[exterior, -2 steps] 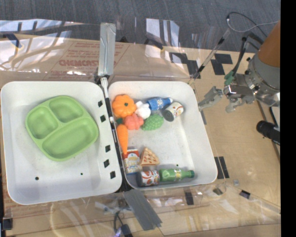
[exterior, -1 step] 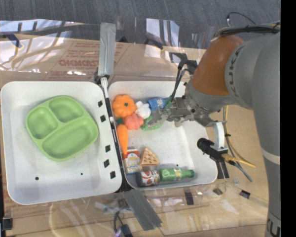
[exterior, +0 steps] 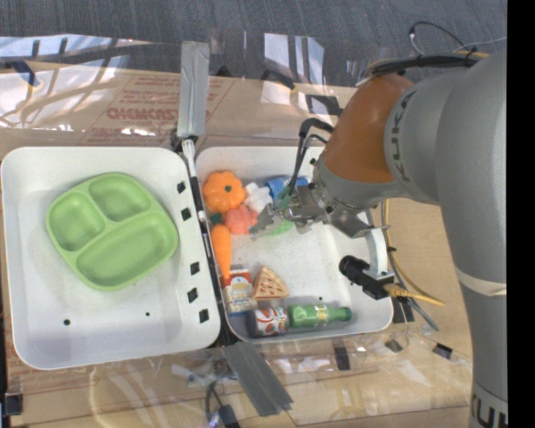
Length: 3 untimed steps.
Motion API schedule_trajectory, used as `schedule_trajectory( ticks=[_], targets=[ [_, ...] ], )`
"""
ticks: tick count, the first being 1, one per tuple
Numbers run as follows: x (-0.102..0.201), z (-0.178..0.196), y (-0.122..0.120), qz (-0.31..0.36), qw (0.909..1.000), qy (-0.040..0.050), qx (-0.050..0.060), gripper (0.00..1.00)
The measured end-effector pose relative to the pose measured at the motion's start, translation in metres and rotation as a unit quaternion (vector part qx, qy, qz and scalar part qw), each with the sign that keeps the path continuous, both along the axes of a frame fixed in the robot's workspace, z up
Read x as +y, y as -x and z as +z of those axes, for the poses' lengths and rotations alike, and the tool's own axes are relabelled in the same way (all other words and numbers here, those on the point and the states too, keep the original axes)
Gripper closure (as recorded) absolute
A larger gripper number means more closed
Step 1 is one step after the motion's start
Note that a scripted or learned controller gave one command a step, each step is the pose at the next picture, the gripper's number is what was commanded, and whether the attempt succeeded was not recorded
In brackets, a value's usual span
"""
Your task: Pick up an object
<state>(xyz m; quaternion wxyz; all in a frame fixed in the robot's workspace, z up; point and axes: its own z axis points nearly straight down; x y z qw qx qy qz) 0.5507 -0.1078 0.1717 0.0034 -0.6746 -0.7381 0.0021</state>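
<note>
Reaching in from the right, the gripper (exterior: 281,214) is seen low in the right bin (exterior: 357,315), near a pink item (exterior: 241,220) and pumpkin (exterior: 222,191). Whether anything is held cannot be told. A green plate (exterior: 111,230) is set in the left bin (exterior: 36,328).

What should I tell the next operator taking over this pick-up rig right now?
Gripper: low in the right white bin, above a green item beside the pink rounded toy; nothing visibly between its fingers.
Also in that bin: orange pumpkin toy, orange carrot, pizza-slice toy, green bottle, small red can, blue item.
Left white bin: green divided plate.
Done: arm reached in.
Left: grasp and lift one object.
</note>
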Motion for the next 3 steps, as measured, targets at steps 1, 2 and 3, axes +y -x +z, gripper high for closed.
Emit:
schedule_trajectory(
  ticks=[1,2,3],
  targets=[
    [-0.025,0.014,-0.047,0.026,0.9997,0.0003,-0.002,0.00],
    [-0.042,-0.082,-0.070,0.000,1.0000,0.0001,-0.002,0.00],
    [-0.043,-0.082,-0.070,0.000,1.0000,0.0001,-0.002,0.00]
  ],
)
